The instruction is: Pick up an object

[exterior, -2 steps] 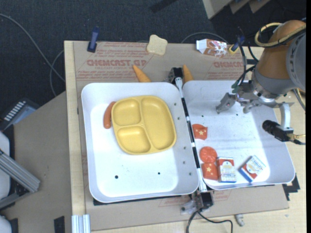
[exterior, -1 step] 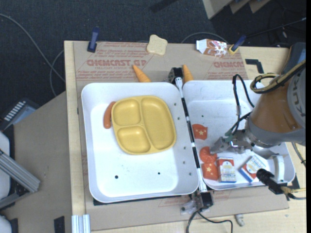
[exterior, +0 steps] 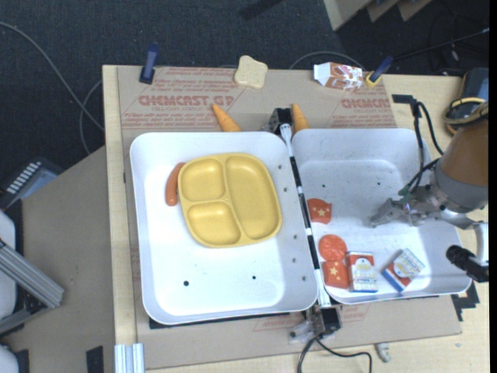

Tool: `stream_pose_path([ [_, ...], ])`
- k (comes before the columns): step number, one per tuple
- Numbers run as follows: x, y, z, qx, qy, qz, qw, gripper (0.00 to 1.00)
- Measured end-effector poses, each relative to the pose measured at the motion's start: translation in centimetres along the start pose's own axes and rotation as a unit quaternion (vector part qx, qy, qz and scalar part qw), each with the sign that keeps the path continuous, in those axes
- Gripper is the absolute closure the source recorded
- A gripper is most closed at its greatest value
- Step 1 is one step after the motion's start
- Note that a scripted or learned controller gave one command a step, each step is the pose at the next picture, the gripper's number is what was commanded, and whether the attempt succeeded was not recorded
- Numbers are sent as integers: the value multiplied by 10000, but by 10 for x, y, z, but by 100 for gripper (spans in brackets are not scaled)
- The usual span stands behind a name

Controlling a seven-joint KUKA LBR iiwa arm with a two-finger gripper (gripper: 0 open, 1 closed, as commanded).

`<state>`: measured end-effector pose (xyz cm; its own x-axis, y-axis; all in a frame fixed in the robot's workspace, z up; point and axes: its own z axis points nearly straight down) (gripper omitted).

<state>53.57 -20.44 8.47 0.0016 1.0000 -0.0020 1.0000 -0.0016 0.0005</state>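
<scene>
Two bins are sitting side by side on the bench (exterior: 116, 208), the left bin (exterior: 155, 270) and the right bin (exterior: 349, 150) touching along their inner walls. A divided plate (exterior: 229, 199) is lying in the left bin toward its back, and a sausage (exterior: 172, 185) is resting just beside the plate's left edge. In the right bin, a small square piece (exterior: 319, 210) is lying near the left wall, a round slice (exterior: 333, 247) sitting in front of it, and two small cartons (exterior: 363, 272) (exterior: 404, 268) are lining up along the front. The gripper (exterior: 380, 214) is hanging over the right bin's middle, behind the cartons. Behind the bins, two carrots (exterior: 225, 119) (exterior: 299, 117) and a bread slice (exterior: 250, 71) are lying on the bench.
</scene>
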Motion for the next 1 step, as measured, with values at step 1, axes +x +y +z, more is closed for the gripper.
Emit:
stream_pose_path([
  [1,70,7,0,8,18,-15,10000,0],
])
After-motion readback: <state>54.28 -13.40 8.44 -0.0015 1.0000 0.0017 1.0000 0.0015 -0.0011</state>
